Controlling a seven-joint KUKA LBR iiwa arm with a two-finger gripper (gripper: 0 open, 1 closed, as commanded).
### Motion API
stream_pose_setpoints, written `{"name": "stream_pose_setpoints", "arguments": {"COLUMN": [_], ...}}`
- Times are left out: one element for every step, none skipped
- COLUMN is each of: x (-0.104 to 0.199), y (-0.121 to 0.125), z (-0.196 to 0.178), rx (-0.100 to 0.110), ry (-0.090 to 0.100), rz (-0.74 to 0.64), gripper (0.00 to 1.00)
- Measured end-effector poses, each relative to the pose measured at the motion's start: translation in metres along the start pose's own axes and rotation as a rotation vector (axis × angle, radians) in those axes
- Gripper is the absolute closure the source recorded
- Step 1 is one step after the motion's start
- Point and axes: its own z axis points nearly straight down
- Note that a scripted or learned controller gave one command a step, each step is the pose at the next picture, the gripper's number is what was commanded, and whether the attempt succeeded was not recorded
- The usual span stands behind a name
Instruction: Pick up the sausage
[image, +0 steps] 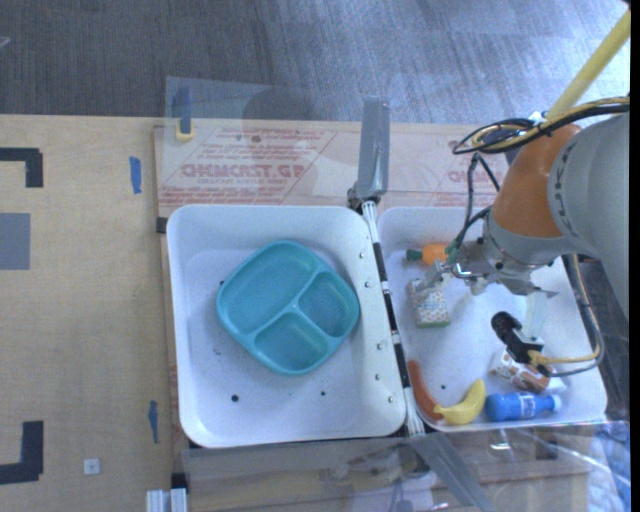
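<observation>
The sausage (420, 386) is a curved orange-red piece lying at the front left of the right bin (470, 345), close to the bin's left wall. Its near end touches a yellow banana (463, 403). My gripper (433, 288) reaches in from the right and hangs over the back left part of the same bin, just above a speckled grey-green block (432, 309). It is well behind the sausage, with bare bin floor between them. The sausage lies free, with nothing holding it.
A blue bottle (521, 405) and a small brown-and-white item (522, 376) lie at the right bin's front right. An orange piece (433, 253) sits near its back wall. The left bin (200, 400) holds a teal divided plate (288, 306).
</observation>
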Motion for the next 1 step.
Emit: {"name": "stream_pose_setpoints", "arguments": {"x": [-0.1026], "y": [0.0653], "z": [0.0062], "rx": [0.036], "ry": [0.013], "rz": [0.022], "gripper": [0.0]}}
